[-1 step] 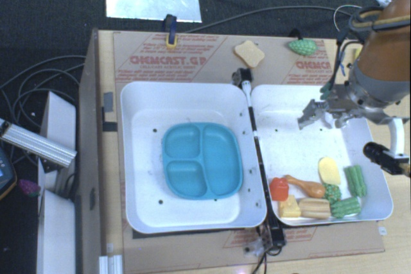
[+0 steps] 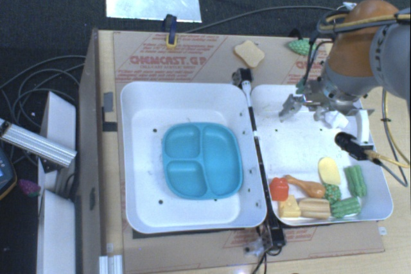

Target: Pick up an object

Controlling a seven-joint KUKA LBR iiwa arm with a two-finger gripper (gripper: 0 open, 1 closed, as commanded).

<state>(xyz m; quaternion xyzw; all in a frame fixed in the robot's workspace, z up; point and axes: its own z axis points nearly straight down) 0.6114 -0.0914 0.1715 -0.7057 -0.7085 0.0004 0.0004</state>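
We are hovering our gripper [image 2: 307, 104], fingers spread and holding nothing, over the right bin [image 2: 282, 144]. The toy foods [image 2: 318, 192] are lying clustered along its near edge, well apart, so we judge we are needing to move toward them and descend.

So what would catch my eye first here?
Probably the bright blue divided plastic plate in the middle of the left white bin. Next, the heap of colourful toy food in the right bin's near corner, with the grey arm's gripper above that bin's far end.
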